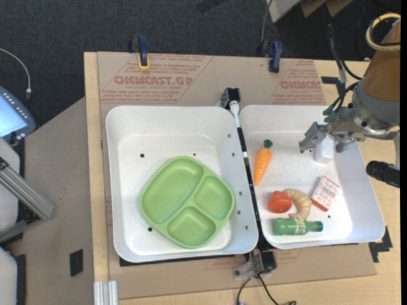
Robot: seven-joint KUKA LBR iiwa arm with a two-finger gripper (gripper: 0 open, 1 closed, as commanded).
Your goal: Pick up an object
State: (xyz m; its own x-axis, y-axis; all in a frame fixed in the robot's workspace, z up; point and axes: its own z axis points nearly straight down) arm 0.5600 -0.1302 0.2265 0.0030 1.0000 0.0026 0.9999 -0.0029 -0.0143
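- Left bin: holding a green plate with three compartments, lying flat toward the near side.
- Right bin: holding every loose item; carrot lying lengthwise near the dividing wall, green end pointing away.
- Tomato: sitting near the front, touching a tan, knobbly root beside it.
- Bottle: green, lying on its side just in front of tomato and root.
- Packet: red and white, lying flat toward the right wall, just beside the root.
- Gripper: hanging over the far right part of the right bin, well apart from the packet and carrot; finger spread too unclear to judge; something pale showing beneath it, not identifiable, not seen to be clamped.
- Progress: judging as early or mid-try; all five items resting on the bin floor, nothing visibly lifted.
- Remaining: choosing an item, descending onto it, closing, raising it clear.
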